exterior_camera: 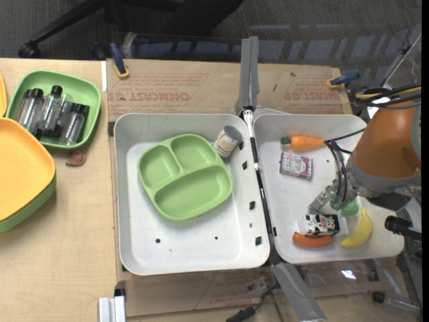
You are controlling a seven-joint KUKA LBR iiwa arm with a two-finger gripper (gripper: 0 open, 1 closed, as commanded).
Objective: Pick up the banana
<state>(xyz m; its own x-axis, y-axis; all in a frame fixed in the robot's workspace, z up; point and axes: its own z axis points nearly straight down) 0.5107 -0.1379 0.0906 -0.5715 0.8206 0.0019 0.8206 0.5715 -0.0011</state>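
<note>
Two bins sit side by side on the bench. In the left bin (127,200) a divided plate (185,175) lies toward the back, with a small cup (227,142) tipped just beside its right rim. In the right bin (285,247) a carrot (303,141) lies at the back and a packet (296,165) just in front of it. The gripper (326,200) hangs near the front, with the banana (358,231) to its right (near the bin's right wall). A small box (322,224) lies left of the banana, touching a sausage-shaped toy (312,241) in front of it. Left of the bins, a tray of bottles (55,107) sits behind stacked plates (23,180).
</note>
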